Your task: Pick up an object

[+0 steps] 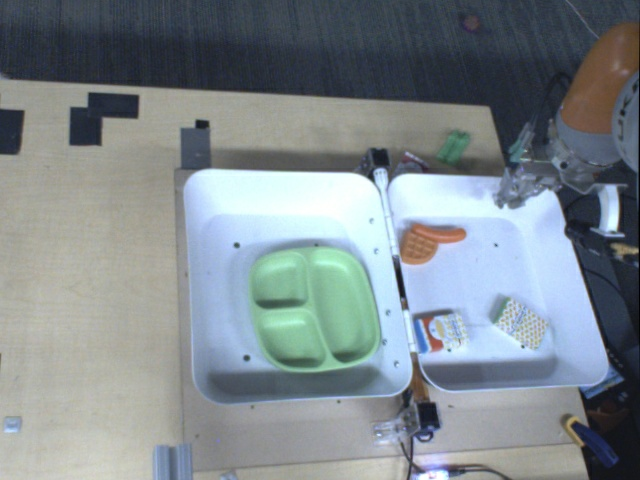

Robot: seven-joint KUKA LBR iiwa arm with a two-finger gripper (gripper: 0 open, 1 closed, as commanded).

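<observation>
The gripper [512,196] hangs over the right bin's [570,298] far rim; jaw state I cannot tell. The carton [440,331] lies near that bin's front wall: probably light, stiff; grasp its short sides.

No lettering, number or brand can be made out anywhere. The small carton [440,331], near the front left of the right bin [560,288], has red, blue and white printing, but it is too small and blurred to read. The patterned packet [521,322] towards that bin's front right carries only a dotted yellow and green print, with no legible words. The black shapes [103,114] on the bench's far left are plain patches, without characters.
</observation>
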